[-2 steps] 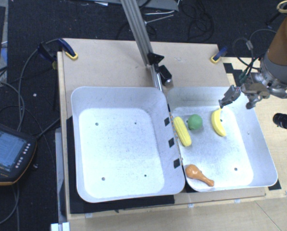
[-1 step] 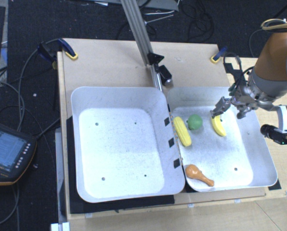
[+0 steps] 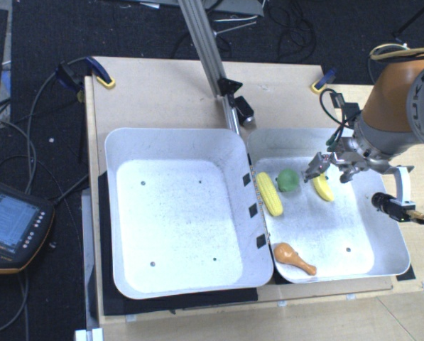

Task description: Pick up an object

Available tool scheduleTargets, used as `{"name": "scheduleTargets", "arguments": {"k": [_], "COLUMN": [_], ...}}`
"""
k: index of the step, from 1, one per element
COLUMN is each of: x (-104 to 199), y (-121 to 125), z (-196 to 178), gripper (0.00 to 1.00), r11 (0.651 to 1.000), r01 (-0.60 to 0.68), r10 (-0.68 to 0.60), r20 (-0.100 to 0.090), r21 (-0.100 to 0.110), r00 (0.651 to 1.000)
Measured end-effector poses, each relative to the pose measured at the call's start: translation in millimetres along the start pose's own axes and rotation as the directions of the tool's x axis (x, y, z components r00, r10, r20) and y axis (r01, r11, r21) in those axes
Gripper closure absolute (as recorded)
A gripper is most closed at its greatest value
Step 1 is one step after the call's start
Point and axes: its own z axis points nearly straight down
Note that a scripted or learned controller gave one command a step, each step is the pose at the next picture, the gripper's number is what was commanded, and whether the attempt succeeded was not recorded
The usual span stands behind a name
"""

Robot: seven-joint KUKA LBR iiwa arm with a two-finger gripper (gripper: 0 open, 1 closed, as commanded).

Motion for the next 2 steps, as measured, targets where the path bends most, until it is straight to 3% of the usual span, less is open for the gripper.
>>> {"name": "scheduleTargets", "arguments": {"k": [1, 2], "x": [0.5, 0.0], "y": [-1.1, 0.4], "z": [53.0, 39.9], "gripper": [0.00, 1.00], "r11": [1.000, 1.000], "r01": [0.000, 0.000], "r10": [0.000, 0.000], "r20": [0.000, 0.001], "r21": [0.002, -0.004], "r00": [1.000, 1.000]}}
